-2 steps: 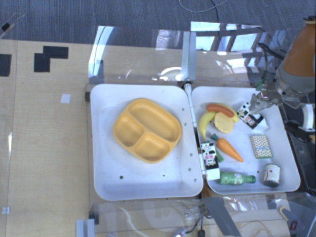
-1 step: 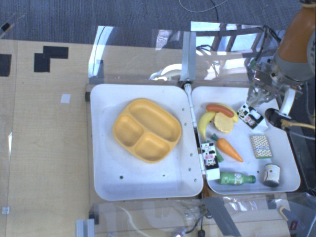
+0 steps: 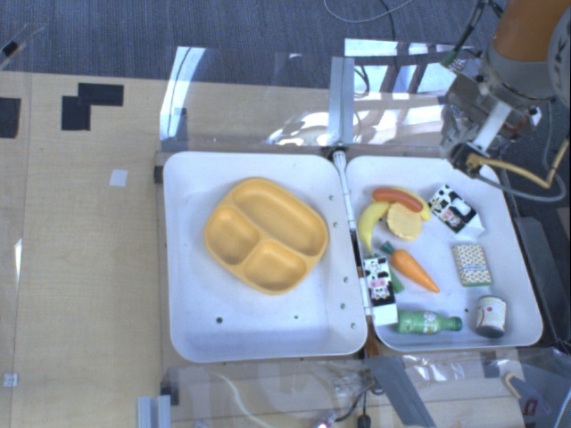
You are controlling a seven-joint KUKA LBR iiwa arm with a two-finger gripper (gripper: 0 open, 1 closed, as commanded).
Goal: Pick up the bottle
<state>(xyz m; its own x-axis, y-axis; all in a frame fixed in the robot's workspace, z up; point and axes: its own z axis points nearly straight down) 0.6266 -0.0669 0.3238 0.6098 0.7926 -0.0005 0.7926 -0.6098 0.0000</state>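
Gripper (image 3: pixel 467 141) is hanging over the far rim of the right bin (image 3: pixel 504 239), at about 1 o'clock of it. Whether it is wide or narrow, I cannot tell. Toward 6 o'clock from it a cow-patterned carton (image 3: pixel 452 209) is lying, then a cracker packet (image 3: pixel 470 264) and a carrot (image 3: pixel 415 270).

The green bottle (image 3: pixel 428 323) is lying on its side at 6 o'clock of this bin, near the front wall and well apart from the gripper. I am judging that the approach step is in hand. The next move is calling for travel toward 6 o'clock, then a descent with the wrist turned across the bottle's body. It must avoid the can (image 3: pixel 490 315) at 3 o'clock and the second carton (image 3: pixel 378 283) at 10 o'clock.
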